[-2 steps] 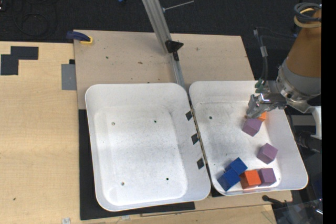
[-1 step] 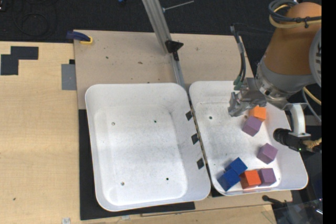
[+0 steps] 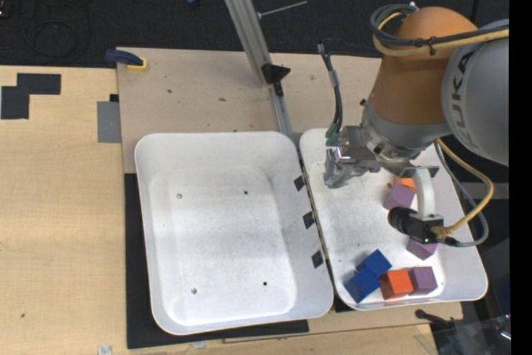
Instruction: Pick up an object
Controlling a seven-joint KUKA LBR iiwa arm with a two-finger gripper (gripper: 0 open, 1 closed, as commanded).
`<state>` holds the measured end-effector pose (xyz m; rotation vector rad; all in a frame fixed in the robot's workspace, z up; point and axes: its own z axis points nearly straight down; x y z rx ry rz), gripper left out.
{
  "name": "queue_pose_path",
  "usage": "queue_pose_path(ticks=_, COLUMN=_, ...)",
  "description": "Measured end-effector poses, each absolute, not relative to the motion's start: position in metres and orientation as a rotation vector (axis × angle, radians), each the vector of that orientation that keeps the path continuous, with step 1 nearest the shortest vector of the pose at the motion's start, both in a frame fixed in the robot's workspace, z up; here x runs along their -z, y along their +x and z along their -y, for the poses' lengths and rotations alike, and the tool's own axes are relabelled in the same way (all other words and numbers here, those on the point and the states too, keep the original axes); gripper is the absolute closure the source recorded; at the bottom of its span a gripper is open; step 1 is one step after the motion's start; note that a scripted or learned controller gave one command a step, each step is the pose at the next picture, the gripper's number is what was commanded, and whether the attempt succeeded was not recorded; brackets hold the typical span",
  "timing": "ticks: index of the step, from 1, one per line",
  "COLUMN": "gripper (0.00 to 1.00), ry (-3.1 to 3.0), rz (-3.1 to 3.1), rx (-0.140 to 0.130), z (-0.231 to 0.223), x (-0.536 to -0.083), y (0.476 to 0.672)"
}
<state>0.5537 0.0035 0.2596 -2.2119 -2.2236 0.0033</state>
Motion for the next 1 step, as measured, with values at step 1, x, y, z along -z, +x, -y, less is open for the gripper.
queue_pose_path(ticks=1, gripper=1.0, ry=-2.213, rz=2.222, rx=-0.005, z=-0.0591, x=-0.2437, y=0.5497)
